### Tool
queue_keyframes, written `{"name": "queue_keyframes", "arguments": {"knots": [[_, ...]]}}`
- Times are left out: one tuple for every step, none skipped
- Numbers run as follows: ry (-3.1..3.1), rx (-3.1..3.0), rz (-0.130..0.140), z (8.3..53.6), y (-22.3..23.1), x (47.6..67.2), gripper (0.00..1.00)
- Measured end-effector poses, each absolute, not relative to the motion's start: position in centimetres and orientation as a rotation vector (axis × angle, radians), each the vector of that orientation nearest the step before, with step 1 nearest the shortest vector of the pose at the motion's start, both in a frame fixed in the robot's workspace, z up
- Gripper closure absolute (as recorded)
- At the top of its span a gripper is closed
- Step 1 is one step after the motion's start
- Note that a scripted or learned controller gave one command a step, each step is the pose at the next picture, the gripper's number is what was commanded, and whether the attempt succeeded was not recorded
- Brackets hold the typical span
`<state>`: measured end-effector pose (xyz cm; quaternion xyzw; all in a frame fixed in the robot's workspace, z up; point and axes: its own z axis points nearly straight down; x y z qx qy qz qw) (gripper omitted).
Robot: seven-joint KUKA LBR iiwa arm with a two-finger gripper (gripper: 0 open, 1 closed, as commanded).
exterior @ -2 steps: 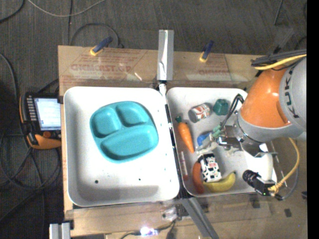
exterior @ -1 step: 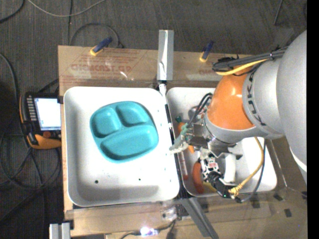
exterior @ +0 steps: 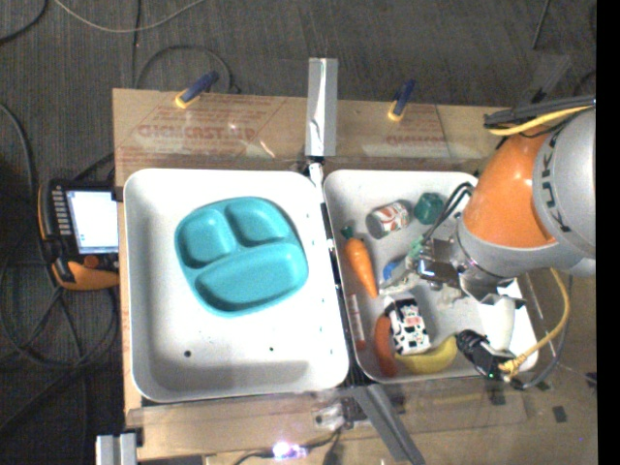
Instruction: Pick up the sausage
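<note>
I see two white bins side by side on the counter. The left bin carries a teal divided plate near its middle. The right bin holds the loose items.

The sausage, reddish brown, lies at the right bin's near left corner, lengthwise along the left wall. Its far end is just beside the carrot's near end. The carrot lies along the same wall, farther back. A banana curves along the near edge, touching the sausage's near end. A small black-and-white carton stands between sausage and banana, touching both. A can and a green object sit near the far edge. A white cup rests toward the near right corner.

The arm enters over the bin's right edge. The hand hangs over the middle of the right bin, well clear of the sausage; I cannot tell how far it is open, and I see nothing in its grip.
</note>
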<state>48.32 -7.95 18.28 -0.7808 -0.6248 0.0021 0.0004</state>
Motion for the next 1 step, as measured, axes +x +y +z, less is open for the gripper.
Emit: {"name": "queue_keyframes", "arguments": {"knots": [[-1.847, -2.537, 0.007, 11.51, -10.49, 48.24, 0.00]]}}
